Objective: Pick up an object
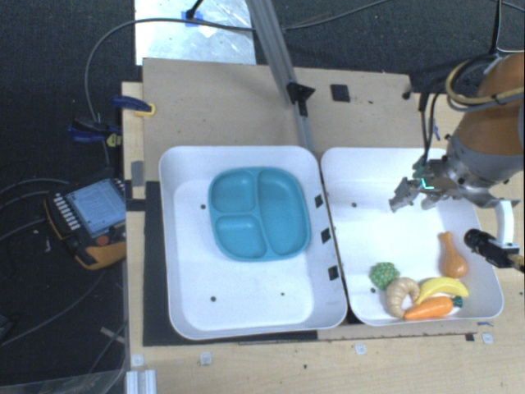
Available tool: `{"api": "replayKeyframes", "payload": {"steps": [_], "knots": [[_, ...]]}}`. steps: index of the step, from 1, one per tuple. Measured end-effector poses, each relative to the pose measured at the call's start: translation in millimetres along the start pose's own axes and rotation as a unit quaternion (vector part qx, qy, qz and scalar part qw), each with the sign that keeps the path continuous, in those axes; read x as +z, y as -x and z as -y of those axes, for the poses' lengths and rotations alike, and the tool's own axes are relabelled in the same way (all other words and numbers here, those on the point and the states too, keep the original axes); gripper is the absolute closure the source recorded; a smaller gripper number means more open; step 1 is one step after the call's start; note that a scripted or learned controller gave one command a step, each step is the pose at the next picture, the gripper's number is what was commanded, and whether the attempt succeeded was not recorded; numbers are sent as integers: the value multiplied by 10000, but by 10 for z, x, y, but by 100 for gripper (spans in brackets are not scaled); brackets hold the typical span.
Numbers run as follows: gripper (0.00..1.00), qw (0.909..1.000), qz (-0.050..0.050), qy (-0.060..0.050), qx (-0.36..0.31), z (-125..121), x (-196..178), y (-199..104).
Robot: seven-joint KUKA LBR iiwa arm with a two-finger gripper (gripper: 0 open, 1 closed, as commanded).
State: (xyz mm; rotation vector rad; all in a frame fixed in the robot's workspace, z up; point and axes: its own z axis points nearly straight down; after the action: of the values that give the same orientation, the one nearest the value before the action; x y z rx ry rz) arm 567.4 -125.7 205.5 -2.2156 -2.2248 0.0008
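Note:
My gripper (414, 198) hangs over the upper middle of the right bin (361, 220), its two fingers spread apart with nothing between them. Toy foods lie in that bin's near right corner, well below the gripper: a green broccoli (382, 274), a tan shrimp-like piece (399, 294), a yellow banana (444, 287), an orange carrot (428, 308) and a brown drumstick (452, 255).
A blue divided plate (259, 213) sits in the left bin (184, 277). A grey pole (275, 43) slants across the back of the bench. Cables and a handheld device (90, 212) lie on the floor at the left.

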Motion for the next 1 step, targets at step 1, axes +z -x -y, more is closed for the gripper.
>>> {"api": "replayKeyframes", "payload": {"steps": [1], "knots": [[0, 10000, 2, 14, -2, -8, -12, 0]]}}
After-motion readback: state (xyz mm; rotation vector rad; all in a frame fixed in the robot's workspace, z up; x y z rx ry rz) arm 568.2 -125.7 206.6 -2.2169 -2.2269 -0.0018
